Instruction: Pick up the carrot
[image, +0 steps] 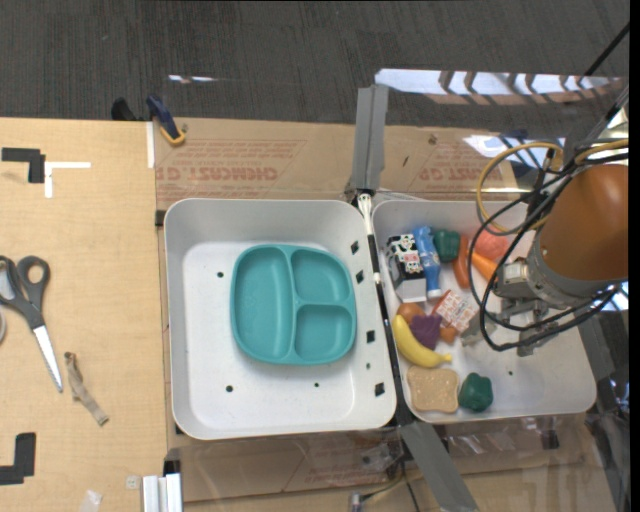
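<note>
The carrot (481, 265) is an orange piece lying near the back of the right bin (560, 400), and the arm partly covers it. Coming in from the right, the grey arm with its orange band (592, 222) hangs over that bin. Its gripper (514, 287) points down just right of the carrot, close beside it. The wrist and looping black cables hide the gripper's tip, and I cannot make out anything held there.
The right bin also holds a cow-print toy (402, 251), a blue bottle (428, 256), a green item (446, 243), a snack packet (456, 311), purple grapes (427, 326), a banana (417, 342), a bread slice (432, 392) and a green vegetable (476, 392). A teal divided plate (294, 303) lies in the left bin (190, 330).
</note>
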